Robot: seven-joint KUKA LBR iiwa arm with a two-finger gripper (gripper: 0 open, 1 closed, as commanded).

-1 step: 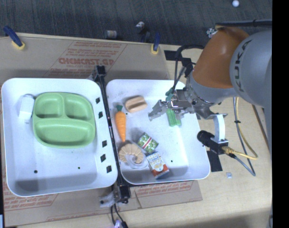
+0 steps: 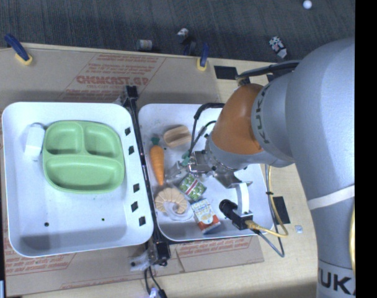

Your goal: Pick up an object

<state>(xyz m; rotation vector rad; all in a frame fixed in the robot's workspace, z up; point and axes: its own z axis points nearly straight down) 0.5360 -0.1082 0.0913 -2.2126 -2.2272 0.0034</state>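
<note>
Left bin (image 2: 15,228): white, shallow, on the brown cardboard sheet.
Green plate (image 2: 83,156): three compartments, lying flat in the upper half of the left bin.
White cup (image 2: 33,140): just beside the plate's left edge, near the bin wall.
Cardboard sheet (image 2: 108,73): brown with red print, under both bins.
Blue clamps (image 2: 18,48): one at the sheet's upper left corner, another (image 2: 204,54) at its top edge.
Floor (image 2: 83,11): dark carpet with small scattered bits.

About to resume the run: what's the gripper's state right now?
Gripper: down in the right bin among the items, beside the carrot; cannot be told whether open, shut or holding anything.
</note>
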